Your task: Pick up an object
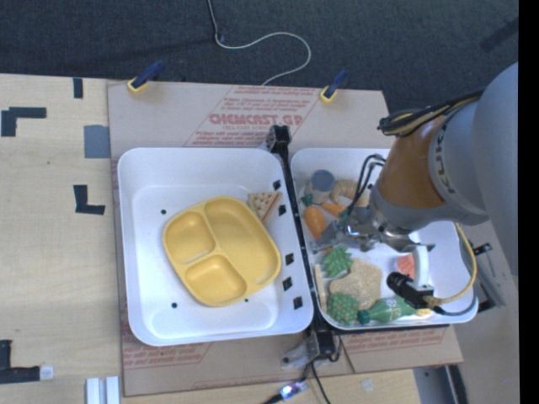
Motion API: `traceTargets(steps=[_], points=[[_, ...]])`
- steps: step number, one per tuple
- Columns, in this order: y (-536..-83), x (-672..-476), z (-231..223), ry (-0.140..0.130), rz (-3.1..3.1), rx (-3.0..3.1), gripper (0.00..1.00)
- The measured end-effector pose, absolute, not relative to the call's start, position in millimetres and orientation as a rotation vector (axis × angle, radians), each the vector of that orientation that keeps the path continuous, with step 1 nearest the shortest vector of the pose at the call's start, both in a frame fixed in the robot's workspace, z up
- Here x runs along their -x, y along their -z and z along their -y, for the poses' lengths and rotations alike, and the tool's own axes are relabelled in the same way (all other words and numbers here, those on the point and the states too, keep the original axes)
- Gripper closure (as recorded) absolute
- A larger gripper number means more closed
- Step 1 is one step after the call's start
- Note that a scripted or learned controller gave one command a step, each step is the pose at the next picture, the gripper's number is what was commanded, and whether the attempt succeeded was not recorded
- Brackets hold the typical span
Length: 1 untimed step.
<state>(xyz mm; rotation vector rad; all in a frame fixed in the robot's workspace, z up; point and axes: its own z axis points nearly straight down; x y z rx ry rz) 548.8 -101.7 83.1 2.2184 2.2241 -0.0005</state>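
Observation:
My gripper (352, 232) hangs low over the middle of the right bin (466, 263), below the orange band (410, 168) of the arm. Several toy foods lie around it: an orange carrot piece (314, 220) just to its left, a green leafy piece (337, 263) below it, and a tan flat piece (360, 282) further down. A grey round piece (322, 180) and a pale piece (343, 191) sit at the bin's far end. A red piece (406, 266) lies right of the gripper. The arm hides part of the bin's middle.
The left bin (139, 192) holds a yellow divided plate (221, 249) and a tan cracker (264, 202) by the dividing wall (290, 225). Green pieces (343, 308) and a green bottle shape (389, 311) lie along the right bin's near edge. A black cable (404, 288) loops off the wrist.

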Motion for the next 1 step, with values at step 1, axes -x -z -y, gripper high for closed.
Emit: traceTargets(steps=[1], points=[[-95.0,-548.9,102.1,0.001,-2.223,-2.219,1.00]])
